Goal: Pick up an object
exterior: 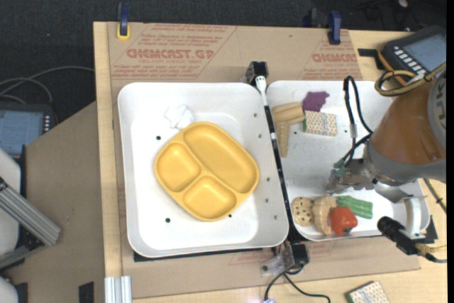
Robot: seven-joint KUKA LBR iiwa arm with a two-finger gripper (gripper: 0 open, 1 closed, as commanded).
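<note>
**Arm Hovers Over Crowded Right Bin**

One yellow three-compartment plate (206,170) lies in the left bin (135,152), its long axis slanting from upper left to lower right, beside one crumpled white scrap (177,114). In the right bin (312,160) sit one tan block (286,121), one purple piece (316,100), one speckled packet (320,124), one cookie (302,209), one red item (342,220) and one green item (355,206) lying crosswise. The gripper (345,177) hangs above them; whether its fingers are apart cannot be told.
</note>
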